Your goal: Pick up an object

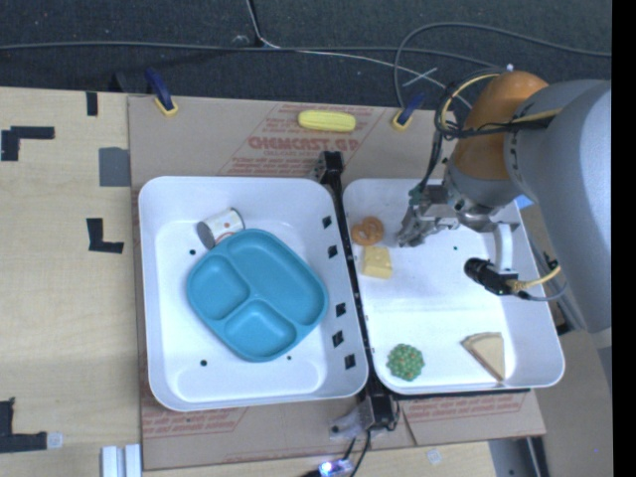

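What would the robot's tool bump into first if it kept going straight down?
Probably the bare white floor of the right bin. The tool hangs just right of the yellow block, though depth is unclear.

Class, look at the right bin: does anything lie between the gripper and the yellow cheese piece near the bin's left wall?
Nothing visible does. The gripper hangs over the right bin, and bare white floor separates it from the cheese piece. The round brown cookie sits just above the cheese, beside that path rather than across it.

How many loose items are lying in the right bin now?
4: a round brown piece and a yellow block near the left wall, a green ball at the front, a tan wedge front right. The arm may hide more.
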Motion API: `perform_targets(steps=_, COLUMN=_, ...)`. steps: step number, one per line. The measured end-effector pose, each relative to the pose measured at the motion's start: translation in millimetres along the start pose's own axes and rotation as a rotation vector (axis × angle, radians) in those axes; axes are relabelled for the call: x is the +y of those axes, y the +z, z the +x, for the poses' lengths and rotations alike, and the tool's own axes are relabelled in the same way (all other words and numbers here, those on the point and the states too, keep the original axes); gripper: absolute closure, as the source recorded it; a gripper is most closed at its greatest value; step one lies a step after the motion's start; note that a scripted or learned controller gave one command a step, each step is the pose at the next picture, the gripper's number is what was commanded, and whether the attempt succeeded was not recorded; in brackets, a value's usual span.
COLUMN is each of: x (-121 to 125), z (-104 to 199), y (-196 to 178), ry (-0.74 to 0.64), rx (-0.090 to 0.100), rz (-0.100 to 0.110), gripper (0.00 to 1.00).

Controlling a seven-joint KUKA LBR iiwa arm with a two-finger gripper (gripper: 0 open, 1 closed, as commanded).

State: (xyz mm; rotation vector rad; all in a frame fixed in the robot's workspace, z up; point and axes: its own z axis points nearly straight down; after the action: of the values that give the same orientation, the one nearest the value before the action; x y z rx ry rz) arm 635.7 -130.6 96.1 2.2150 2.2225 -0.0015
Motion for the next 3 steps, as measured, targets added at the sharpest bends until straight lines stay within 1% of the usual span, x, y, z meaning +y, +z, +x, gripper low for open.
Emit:
perform_targets(steps=1, x=5, z=5, y=-62, ry=0.001, rx=0.003, rz=-0.003, gripper=1.0)
perform_targets(steps=2, x=5, z=3, y=-105, ry=0.002, rx=0.003, rz=-0.002, gripper=1.0)
perform_targets(steps=3, x=11, z=-3, y=-151, ry=0.002, rx=0.002, rz=-0.002, gripper=1.0)
